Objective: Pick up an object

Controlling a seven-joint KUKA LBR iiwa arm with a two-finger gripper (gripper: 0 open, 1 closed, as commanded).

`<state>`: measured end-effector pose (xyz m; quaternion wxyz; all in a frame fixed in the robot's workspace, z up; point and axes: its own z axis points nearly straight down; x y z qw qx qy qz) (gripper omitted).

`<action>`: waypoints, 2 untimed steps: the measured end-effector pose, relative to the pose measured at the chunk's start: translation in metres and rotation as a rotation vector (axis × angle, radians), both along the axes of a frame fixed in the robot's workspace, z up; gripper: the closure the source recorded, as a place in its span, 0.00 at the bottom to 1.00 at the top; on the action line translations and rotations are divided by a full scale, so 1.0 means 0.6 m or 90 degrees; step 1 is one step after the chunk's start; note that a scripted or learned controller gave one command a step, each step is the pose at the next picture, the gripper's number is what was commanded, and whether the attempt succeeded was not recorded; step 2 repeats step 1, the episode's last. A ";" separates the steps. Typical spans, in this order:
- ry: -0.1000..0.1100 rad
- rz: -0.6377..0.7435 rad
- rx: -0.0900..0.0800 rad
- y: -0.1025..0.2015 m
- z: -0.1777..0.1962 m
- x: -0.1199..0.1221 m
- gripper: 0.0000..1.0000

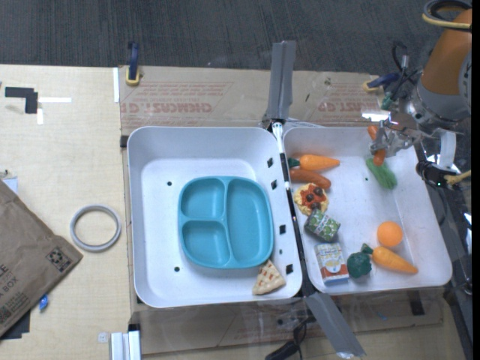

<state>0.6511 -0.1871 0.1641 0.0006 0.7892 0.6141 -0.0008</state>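
Note:
My gripper [382, 145] hangs over the back right part of the right bin [427, 223]. A small toy carrot [373, 133] with a green top [384, 175] sits between its fingers, orange showing above and below them and the leaves trailing down toward the bin floor. The gripper looks shut on it. Other toys in this bin: a large carrot [316, 161], a reddish sausage [312, 178], a fruit tart [310, 196], a green packet [322, 226], a small carton [331, 263], broccoli [360, 262], an orange ball [389, 234] and another carrot [394, 260].
The left bin [150, 201] holds a teal divided plate [225, 222] and a pie slice [268, 280] at its front right. On the bench at the left lie a tape ring [95, 226] and a cardboard box [26, 265]. Cables hang beside the arm on the right.

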 end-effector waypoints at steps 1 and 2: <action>0.000 0.080 0.000 0.121 0.058 0.014 1.00; 0.000 0.080 0.000 0.121 0.058 0.014 1.00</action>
